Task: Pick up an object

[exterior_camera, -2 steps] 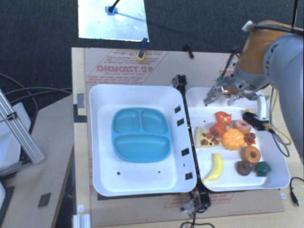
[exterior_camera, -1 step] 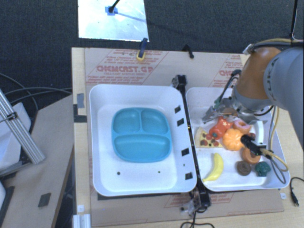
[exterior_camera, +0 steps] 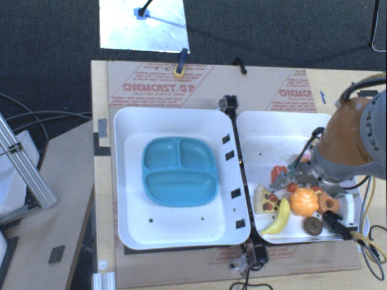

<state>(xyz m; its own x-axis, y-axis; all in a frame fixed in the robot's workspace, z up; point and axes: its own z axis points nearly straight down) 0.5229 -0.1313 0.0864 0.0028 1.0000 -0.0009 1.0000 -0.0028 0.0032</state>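
Bins sat side by side on the surface, seen from above. The left bin held a blue divided plate. In the right bin lay a banana, an orange, a brown round piece and a small red item, crowded together. The hand hung low by the red item, just above the orange; I could not tell its state. I judged a clean pick needed one target centred, clear of neighbours.
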